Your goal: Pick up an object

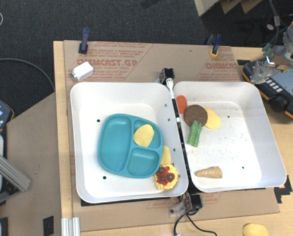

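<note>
**Q:** What is listed as available for picking?

**A:** Right bin (pixel 272 146), far-left corner, one cluster: brown disc (pixel 196 114), with a yellow piece (pixel 212 119) touching its right side, a green piece (pixel 194 133) touching below, and an orange-red piece (pixel 181 103) just beside it against the bin wall. A tan cone (pixel 209 172) is entered separately, lying on its side near the front edge, well apart from the cluster.

**Q:** And the left bin (pixel 84 146)?

**A:** A teal divided plate (pixel 117 146) is recorded, with a yellow lump (pixel 144 134) in its upper right compartment. A red-and-yellow toy (pixel 166 177) is lodged in the front-right corner, touching the plate.

**Q:** How far along is the task judged to be?

**A:** Nothing is lifted; every item is resting on a bin floor or on the plate. The gripper (pixel 264 69) is noted beyond the right bin's far-right corner, outside the rim, well apart from all items. Whether it is open or closed cannot be told. Approach, descent, closing and lift are all judged outstanding.

**Q:** What room is there for moving?

**A:** The middle and right of the right bin are bare, so the cone is judged the least obstructed. The cluster is crowded and hemmed in by the dividing walls. The red-and-yellow toy is pinned between plate and corner, where little clearance is expected.
</note>
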Controlling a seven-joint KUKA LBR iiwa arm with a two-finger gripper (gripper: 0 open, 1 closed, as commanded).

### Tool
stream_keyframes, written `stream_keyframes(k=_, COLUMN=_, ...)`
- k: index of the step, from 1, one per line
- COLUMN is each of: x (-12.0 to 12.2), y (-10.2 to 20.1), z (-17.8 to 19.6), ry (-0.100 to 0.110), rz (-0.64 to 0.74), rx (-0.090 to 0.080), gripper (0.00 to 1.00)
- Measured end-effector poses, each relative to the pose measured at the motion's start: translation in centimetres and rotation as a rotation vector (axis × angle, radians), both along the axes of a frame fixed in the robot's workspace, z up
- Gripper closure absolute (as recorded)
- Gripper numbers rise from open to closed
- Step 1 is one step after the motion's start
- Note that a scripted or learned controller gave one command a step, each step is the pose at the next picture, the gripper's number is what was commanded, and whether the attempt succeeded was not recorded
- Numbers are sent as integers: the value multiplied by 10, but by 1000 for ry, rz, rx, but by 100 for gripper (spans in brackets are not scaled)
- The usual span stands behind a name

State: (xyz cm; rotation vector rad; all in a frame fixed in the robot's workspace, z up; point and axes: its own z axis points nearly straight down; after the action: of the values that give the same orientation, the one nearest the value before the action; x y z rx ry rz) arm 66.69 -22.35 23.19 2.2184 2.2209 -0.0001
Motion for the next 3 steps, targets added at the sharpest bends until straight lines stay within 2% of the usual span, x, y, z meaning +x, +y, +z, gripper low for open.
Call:
stream_keyframes(k=2, x=0, y=0, z=0, ry=-1, rz=0, rx=0, gripper=100)
stream_keyframes(k=3, x=-73, y=18, z=77, ry=-2, rz=-2, rx=1, gripper=100)
